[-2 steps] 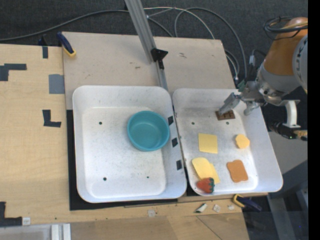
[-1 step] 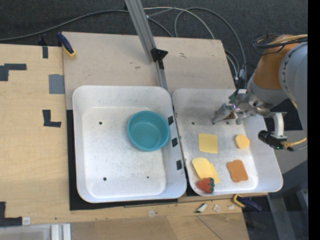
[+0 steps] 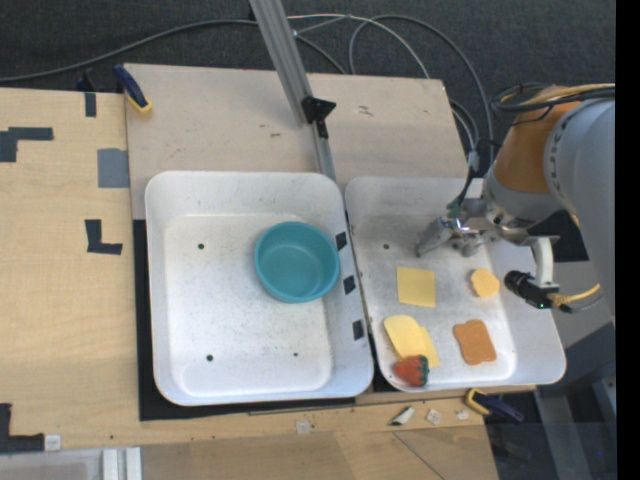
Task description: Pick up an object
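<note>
Kid: Flat yellow square, like a cheese slice — is that the one to grab? It lies in the right white bin, near the middle.

Helper: It looks like the closest thing. The metal end effector hangs just beyond it, at the far side of that bin, and its fingers are spread apart with nothing between them.

Kid: How should it do the grab?

Helper: I think it should come toward the near side, sit right over the square, go straight down, then squeeze an edge. The square is thin and flat, so it may slip.

Kid: What else is there?

Helper: A small yellow round piece and an orange toast-shaped piece lie to the right. A blue round bowl sits in the left white bin.
</note>
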Controlling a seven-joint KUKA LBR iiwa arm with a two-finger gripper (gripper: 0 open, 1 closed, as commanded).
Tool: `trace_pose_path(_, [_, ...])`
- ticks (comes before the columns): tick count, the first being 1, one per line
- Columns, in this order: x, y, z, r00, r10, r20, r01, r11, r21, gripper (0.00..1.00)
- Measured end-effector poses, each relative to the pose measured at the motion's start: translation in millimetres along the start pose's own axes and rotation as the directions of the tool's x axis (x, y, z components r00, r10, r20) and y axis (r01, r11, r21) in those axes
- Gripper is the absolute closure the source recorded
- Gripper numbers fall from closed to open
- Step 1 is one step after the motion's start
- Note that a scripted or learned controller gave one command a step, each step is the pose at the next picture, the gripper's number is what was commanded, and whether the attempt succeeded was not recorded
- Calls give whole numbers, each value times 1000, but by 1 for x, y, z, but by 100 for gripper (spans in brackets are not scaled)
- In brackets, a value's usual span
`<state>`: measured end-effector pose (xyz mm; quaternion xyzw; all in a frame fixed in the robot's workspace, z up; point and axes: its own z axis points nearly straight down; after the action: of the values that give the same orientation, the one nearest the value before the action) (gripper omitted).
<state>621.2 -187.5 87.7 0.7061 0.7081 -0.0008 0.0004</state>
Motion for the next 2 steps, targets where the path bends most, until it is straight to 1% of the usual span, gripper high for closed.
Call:
trace_pose_path(1, [1, 0, -11, 1000, -1, 0, 1, 1000, 2, 100])
trace_pose_path(2, [-3, 3, -74, 1000, 2, 0, -2, 1000, -6, 100])
